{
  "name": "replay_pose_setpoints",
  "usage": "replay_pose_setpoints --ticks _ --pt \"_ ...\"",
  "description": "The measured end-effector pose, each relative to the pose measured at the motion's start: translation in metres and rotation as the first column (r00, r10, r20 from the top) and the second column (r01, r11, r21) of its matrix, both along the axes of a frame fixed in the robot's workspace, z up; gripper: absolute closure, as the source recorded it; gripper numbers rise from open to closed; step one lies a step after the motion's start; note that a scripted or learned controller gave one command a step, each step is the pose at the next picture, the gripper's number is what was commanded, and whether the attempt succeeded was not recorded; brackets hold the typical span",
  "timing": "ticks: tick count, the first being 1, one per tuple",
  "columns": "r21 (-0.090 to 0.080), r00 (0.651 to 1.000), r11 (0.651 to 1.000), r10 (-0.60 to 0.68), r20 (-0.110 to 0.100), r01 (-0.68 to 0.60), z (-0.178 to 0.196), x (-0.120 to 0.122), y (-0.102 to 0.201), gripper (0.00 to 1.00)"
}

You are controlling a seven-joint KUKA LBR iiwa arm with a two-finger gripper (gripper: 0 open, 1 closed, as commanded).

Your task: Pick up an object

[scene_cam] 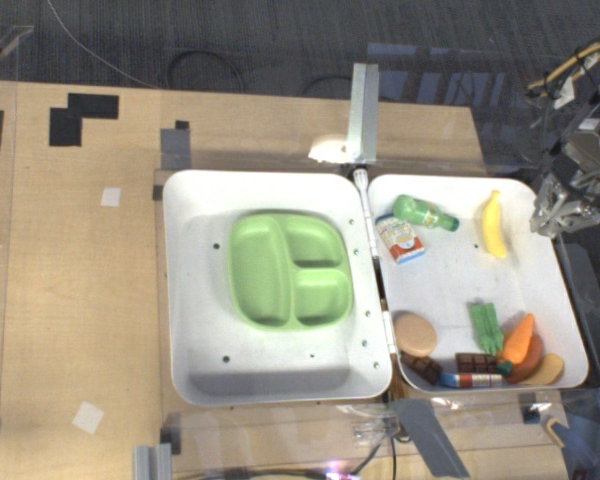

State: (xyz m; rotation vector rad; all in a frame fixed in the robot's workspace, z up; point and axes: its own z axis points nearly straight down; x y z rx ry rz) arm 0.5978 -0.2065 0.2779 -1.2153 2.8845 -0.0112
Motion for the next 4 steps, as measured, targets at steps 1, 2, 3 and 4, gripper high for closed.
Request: replay_pose_setpoints --ticks 1,2,3,4 --pt "0.001 0.804 0.804 0.595 -0.008 -0.595 -0.069 -0.001 0.002 1.0" --pt "-0.006 0.585 0.585 0.811 -0.006 -0.811 0.002 0.045 0.002 1.0" --pt "-0.004 0.585 0.585 0.811 -0.006 -0.811 0.001 0.044 0.002 0.0" --pt "0.014 0.481 0.481 0.877 -0.01 -0.877 -0.171 0.024 0.018 0.0"
